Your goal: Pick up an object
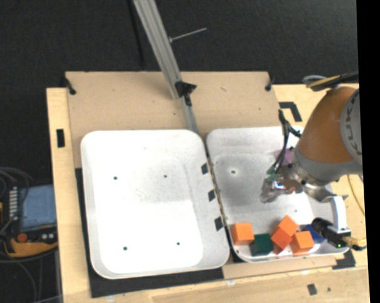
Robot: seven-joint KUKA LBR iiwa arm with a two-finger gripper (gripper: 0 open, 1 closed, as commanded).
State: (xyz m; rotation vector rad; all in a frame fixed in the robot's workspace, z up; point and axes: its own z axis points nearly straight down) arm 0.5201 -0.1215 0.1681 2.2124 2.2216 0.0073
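From the camera above the bench you look down on two shallow white bins side by side. The left bin (97, 183) has nothing lying in it that you can make out apart from a few small dark dots on its floor. The right bin (240, 145) holds all the candidates, crowded against its near edge: an orange block (243, 232) toward the left of the cluster, a dark green block (262, 244) just beside it, two more orange blocks (284, 232) and (302, 242) to the right, with a bit of something blue (315, 235) behind the last one.

The arm (331, 138) comes in from the right, its orange band bulking over the right bin's far right corner. The gripper (273, 189) hangs over the middle of the right bin, on bare white floor, above the cluster in the picture and apart from every block. You cannot tell whether the claw is apart or together; the wrist hides it and the tip is a small blur of metal and coloured wires. No block shows between its tips.

Judge the task as not begun in any useful sense: every block lies on the bin floor. Left to do is everything that counts, namely bringing the gripper over one block, closing on it, and lifting. The leftmost orange block looks the easiest, standing a little clear of its neighbours.
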